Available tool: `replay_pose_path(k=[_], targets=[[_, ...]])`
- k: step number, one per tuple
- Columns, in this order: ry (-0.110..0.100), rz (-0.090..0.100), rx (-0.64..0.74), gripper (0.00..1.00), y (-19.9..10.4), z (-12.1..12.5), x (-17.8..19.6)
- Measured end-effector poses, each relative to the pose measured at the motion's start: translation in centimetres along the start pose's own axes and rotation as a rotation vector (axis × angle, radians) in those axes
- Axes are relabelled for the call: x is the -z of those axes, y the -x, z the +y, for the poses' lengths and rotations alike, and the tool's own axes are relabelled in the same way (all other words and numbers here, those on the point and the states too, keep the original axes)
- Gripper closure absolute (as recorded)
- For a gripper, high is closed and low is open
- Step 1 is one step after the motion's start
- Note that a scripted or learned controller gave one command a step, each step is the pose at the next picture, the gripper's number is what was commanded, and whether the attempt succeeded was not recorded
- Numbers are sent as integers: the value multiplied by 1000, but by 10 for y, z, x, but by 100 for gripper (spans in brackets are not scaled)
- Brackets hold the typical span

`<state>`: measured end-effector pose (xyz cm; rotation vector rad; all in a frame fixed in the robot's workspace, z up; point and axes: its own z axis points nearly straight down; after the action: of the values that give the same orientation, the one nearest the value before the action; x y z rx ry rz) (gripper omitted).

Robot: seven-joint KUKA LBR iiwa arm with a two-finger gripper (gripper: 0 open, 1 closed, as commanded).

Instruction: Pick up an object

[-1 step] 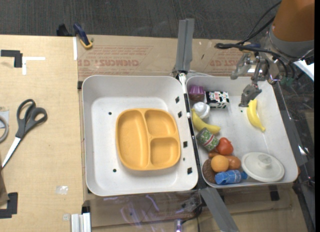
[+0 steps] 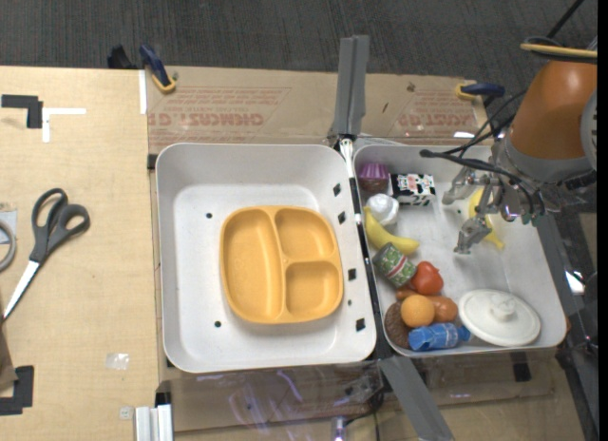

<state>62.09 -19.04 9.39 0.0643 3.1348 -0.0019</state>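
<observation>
The gripper [image 2: 480,225] hangs over the right bin [image 2: 549,268] with a small yellow object [image 2: 486,223] apparently between its closed fingers, probably light, hard, slippery plastic, best pinched across the middle.

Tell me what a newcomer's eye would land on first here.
First the orange tray, lying alone in the left bin and split into three compartments. Next the right bin, crowded along its left side with small things: a banana, a tomato, an orange and a white lid. Above that bin's right part hangs the gripper, with something yellow beside it.
</observation>
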Motion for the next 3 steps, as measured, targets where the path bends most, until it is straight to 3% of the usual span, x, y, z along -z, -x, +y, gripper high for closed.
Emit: replay_pose_path(k=[1,2,3], targets=[[0,-2,-48,0,30,-22,1],[-2,-10,-44,100,32,-21,13],[-2,-9,-44,0,32,-21,12]])
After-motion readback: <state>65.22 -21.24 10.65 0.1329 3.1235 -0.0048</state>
